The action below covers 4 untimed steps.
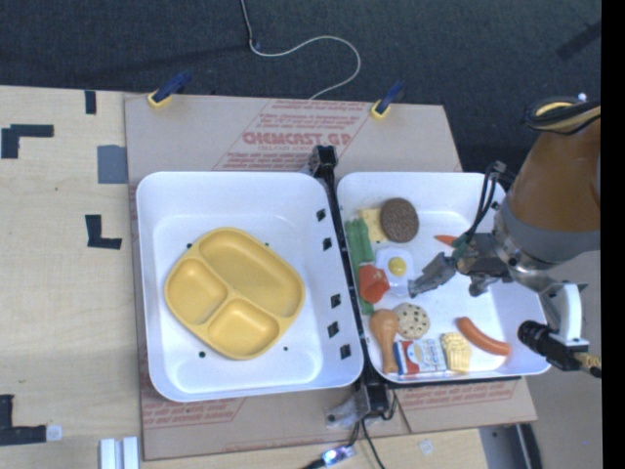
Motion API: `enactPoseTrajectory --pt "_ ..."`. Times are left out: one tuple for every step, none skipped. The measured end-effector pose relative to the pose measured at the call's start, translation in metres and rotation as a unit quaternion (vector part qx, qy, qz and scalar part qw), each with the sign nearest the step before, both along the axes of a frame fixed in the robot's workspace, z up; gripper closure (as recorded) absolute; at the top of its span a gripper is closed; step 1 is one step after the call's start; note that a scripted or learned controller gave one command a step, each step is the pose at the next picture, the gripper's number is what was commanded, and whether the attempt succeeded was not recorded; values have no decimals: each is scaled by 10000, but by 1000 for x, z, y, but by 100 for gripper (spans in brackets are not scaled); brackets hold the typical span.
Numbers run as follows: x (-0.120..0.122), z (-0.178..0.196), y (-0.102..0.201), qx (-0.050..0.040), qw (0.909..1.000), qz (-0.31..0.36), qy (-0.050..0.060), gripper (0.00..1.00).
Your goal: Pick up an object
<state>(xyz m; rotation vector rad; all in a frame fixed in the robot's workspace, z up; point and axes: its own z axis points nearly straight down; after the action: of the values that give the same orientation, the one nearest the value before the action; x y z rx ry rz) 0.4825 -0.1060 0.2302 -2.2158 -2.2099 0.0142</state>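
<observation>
- In the camera view I see the arm (557, 193) reaching in from the right over the right bin (430, 186), its orange band above the grey wrist.
- The gripper (430, 279) hangs over the middle of the right bin, pointing left toward the food toys; whether it is released or clenched I cannot tell from this angle, and I see nothing held in it.
- Just left of the gripper tip lies a fried egg (395, 264), with a red tomato piece (374, 283) beside it.
- A brown burger patty (398, 220) sits near the bin's far side, and a green vegetable strip (358, 240) runs along the left wall.
- Toward the near edge I count a chocolate chip cookie (413, 319), a chicken drumstick (385, 332), a small printed carton (421, 357), a corn cob (455, 351) and a sausage (482, 337).
- The left bin (156, 198) holds a yellow divided plate (233, 291), well apart from the gripper.
- Both bins rest on a cardboard sheet (293, 135), clamped at its far edge.
</observation>
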Motion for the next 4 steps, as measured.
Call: enactPoseTrajectory --pt "2 6 0 -8 10000 18 -66 0" --pt "8 -55 0 -6 10000 16 -38 0" --pt "4 -118 6 -1 10000 17 -28 0" --pt "4 -146 6 -19 10000 15 -73 0"
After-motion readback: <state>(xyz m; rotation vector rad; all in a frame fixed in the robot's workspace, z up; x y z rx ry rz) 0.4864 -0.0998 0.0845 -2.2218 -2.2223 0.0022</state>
